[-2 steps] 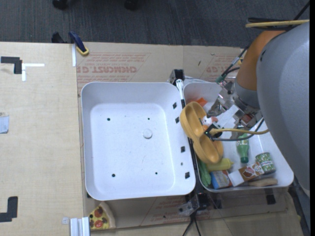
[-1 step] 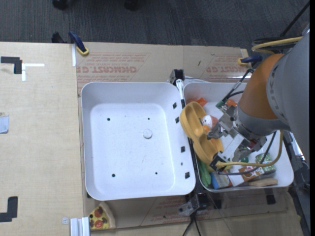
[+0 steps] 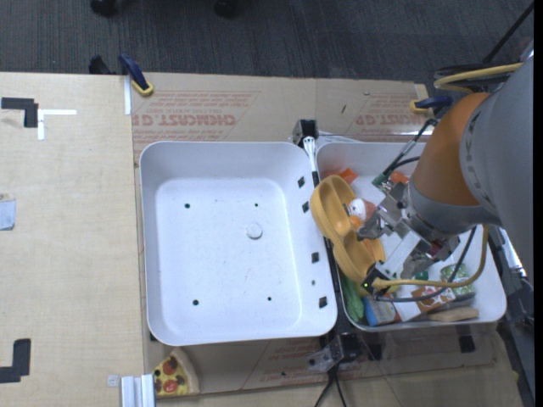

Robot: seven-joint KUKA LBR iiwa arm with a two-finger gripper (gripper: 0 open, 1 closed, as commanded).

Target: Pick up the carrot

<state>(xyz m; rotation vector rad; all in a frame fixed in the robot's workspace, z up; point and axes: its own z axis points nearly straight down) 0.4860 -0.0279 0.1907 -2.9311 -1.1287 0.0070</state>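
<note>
Your arm (image 3: 475,168) hangs over the right bin (image 3: 361,147) with the gripper (image 3: 379,230) low in clutter, its opening impossible to tell, so aim toward 11 o'clock, where what looks like the carrot (image 3: 345,177) peeks behind the yellow toy (image 3: 335,214), and descend squarely.

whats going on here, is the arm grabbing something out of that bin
The grey and orange arm reaches from the right into the right bin, which is crowded with toys, including a yellow banana-like piece along its left side. Its gripper is low among them; no carrot can be made out. The left bin holds a small white disc.
</note>
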